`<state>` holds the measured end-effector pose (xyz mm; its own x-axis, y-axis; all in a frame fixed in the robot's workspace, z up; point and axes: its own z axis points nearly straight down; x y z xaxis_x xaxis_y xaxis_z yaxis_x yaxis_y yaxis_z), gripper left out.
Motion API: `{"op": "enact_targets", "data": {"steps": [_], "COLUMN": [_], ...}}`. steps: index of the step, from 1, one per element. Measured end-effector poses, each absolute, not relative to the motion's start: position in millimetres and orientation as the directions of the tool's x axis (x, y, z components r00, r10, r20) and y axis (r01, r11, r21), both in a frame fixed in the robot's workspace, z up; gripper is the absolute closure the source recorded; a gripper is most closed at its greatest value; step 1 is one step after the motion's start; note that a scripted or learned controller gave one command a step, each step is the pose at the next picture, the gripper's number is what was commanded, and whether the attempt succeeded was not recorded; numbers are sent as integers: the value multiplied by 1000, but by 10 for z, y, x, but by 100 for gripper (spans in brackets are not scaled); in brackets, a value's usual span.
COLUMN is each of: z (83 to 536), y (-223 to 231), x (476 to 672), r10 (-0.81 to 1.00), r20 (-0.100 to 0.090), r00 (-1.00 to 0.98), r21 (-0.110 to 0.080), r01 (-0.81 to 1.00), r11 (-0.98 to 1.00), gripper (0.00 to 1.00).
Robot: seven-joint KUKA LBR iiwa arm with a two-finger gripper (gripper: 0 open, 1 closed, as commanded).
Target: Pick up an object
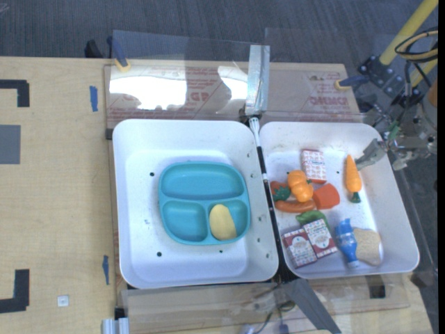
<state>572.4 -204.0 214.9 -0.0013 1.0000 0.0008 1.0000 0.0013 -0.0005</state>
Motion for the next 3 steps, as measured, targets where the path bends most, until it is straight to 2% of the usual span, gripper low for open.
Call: {"op": "enact_targets", "data": {"steps": [1,2,3], "z": [977,1071,2298], "y": [-2061,-2070,-1759], "x": [5797,5798,6030], "r10": [993,993,996], "r20": [2,-1,-4], "r00": [-119,-118,-90], "r21": [7,8,14], "r01": [993,993,996], "r11": [119,118,90], "gripper": [0,100,100]}}
